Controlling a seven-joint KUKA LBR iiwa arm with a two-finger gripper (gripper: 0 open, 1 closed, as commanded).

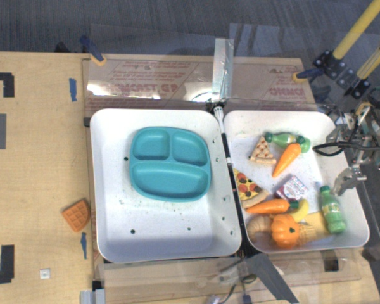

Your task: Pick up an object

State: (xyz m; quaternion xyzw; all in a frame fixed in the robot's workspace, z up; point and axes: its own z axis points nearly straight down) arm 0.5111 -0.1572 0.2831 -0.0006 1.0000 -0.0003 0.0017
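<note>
Nearest the camera, at the front of the right bin [361,236], an orange pumpkin [285,231] lies against a beige bread-like piece [258,223] and a yellow piece [314,220]. A green bottle [332,210] stands just beside these, close to the bin's right wall. Directly behind the pumpkin lies a carrot [272,206], touching a pizza slice [247,186] that rests against the bin's left wall. A small purple and white packet [294,187] sits in the middle of the bin. On the bench to the left, outside the bins, lies a waffle [76,215]. The left bin [114,233] holds a teal divided plate [171,163], set flat near its centre. The gripper [349,177] is seen at the right bin's right rim, near the green bottle's cap, with dark cables [342,145] above it. Its opening cannot be determined from this view, and no object is seen in its hold. Farther back in the right bin, a second carrot [286,159] lies tilted, just beside a second pizza slice [263,151] and a green object [286,139] on its side. Beyond both bins stand clear plastic panels [152,81], and yellow poles [365,16] cross the far right corner.
</note>
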